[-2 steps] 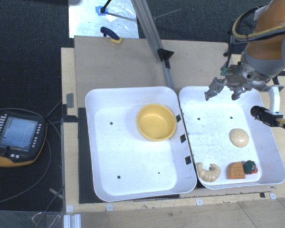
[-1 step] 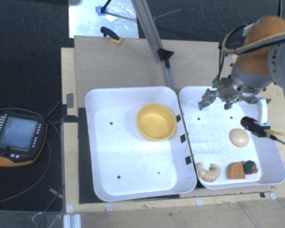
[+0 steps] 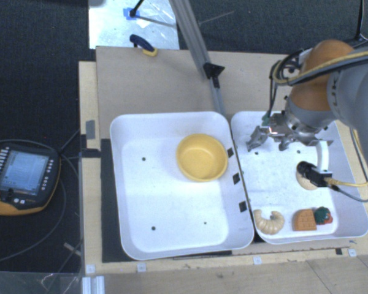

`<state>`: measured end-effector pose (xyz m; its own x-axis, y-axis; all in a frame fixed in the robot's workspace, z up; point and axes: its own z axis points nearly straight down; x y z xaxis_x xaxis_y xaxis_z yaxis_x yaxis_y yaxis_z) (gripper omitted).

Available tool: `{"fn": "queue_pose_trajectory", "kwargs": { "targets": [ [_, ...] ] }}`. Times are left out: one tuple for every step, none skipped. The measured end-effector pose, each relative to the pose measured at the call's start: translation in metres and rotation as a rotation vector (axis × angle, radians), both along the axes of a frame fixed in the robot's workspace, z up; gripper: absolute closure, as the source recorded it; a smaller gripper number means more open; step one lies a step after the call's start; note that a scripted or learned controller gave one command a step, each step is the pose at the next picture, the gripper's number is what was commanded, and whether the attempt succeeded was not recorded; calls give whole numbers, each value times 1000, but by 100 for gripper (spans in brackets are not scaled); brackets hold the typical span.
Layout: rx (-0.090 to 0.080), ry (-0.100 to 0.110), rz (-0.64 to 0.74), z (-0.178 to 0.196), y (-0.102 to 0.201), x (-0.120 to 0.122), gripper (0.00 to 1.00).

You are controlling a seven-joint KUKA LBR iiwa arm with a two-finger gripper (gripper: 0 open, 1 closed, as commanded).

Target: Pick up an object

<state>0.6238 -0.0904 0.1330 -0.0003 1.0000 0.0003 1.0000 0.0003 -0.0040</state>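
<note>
My gripper [image 3: 271,142] hangs over the upper part of the right bin [image 3: 349,225], fingers spread apart with nothing between them. A yellow bowl [image 3: 201,157] sits upright in the left bin [image 3: 129,182], to the gripper's left. Along the right bin's front edge lie a pale curled pastry-like piece [image 3: 270,221], an orange square piece [image 3: 304,220] and a small green and red item [image 3: 322,215]. A tan round item [image 3: 306,180] rests at the right, partly covered by the arm's black cable fitting.
A metal rod [image 3: 196,35] slants down from the top to the gap between the bins. A teach pendant [image 3: 21,176] lies on the floor at the left. The left bin's floor around the bowl is bare white.
</note>
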Motion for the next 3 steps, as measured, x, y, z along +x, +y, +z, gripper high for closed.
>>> {"fn": "queue_pose_trajectory", "kwargs": {
  "targets": [
    [0, -1, 0, -45, 0, -1, 0],
    [0, -6, 0, -32, 0, 1, 100],
    [-1, -8, 0, 14, -3, -5, 100]
  ]
}}
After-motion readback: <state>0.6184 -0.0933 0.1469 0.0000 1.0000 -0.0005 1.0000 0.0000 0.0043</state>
